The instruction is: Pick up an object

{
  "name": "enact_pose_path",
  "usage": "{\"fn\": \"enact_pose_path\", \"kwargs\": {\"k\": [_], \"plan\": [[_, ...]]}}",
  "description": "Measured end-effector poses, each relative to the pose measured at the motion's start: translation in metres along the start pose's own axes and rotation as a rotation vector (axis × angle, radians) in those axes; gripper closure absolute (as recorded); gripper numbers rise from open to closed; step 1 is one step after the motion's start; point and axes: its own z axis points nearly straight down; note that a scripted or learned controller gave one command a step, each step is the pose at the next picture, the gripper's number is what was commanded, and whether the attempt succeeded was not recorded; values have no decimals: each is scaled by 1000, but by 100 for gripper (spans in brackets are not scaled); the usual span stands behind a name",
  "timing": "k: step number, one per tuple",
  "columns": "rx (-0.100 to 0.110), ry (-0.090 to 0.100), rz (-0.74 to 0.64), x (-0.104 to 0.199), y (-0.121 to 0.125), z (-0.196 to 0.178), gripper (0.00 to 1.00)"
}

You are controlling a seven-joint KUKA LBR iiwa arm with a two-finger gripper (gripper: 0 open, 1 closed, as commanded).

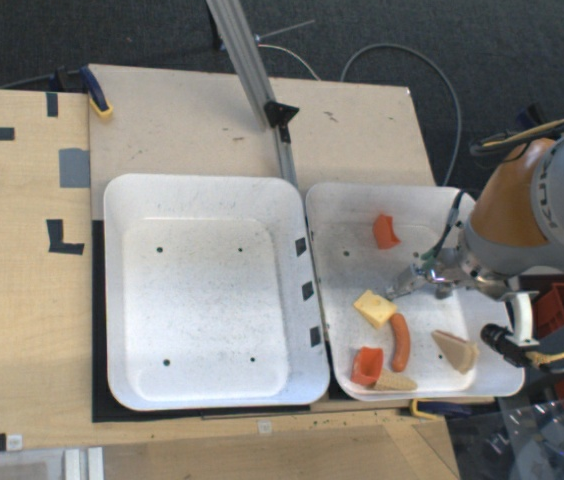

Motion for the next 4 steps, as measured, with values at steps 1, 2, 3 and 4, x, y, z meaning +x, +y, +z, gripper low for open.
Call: {"fn": "enact_pose_path", "kwargs": {"k": [1,2,3,4], "plan": [[0,1,-1,1,0,-11,100],[-5,0,-1,2,9,-71,100],[-7,0,-1,3,14,-134,100],[-3,1,-1,3,15,-168,100]]}}
